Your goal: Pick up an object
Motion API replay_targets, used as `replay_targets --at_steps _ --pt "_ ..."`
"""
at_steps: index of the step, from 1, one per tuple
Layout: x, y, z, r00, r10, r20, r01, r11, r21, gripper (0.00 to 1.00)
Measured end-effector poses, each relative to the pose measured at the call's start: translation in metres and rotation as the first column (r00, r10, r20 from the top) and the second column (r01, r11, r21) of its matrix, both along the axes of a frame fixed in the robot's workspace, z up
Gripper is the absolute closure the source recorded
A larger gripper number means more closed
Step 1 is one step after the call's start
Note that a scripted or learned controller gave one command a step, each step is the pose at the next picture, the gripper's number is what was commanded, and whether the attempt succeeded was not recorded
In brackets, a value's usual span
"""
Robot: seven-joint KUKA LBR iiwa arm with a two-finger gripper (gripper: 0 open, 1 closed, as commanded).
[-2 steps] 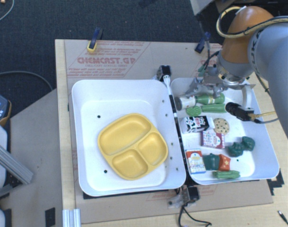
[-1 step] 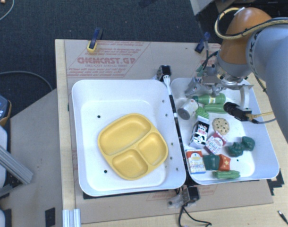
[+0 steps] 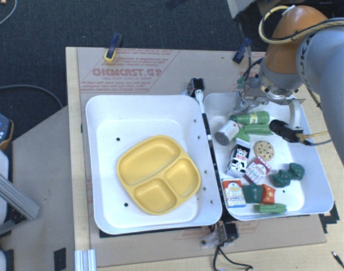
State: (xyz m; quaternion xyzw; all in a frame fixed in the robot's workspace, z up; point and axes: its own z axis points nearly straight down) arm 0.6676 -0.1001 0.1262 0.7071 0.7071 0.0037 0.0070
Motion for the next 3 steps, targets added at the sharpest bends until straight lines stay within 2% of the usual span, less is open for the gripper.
replay_targets --at_steps 1,2,3 --pt "0.002 0.001 0.065 1.0 0.0 -0.006 0.0 1.0 0.003 1.0" --pt "0.003 0.0 0.102 1.0 0.001 -0.007 -0.001 1.0 0.003 1.0" --pt "-0.032 0.041 0.113 1.0 0.004 -0.018 -0.004 1.0 0.007 1.0"
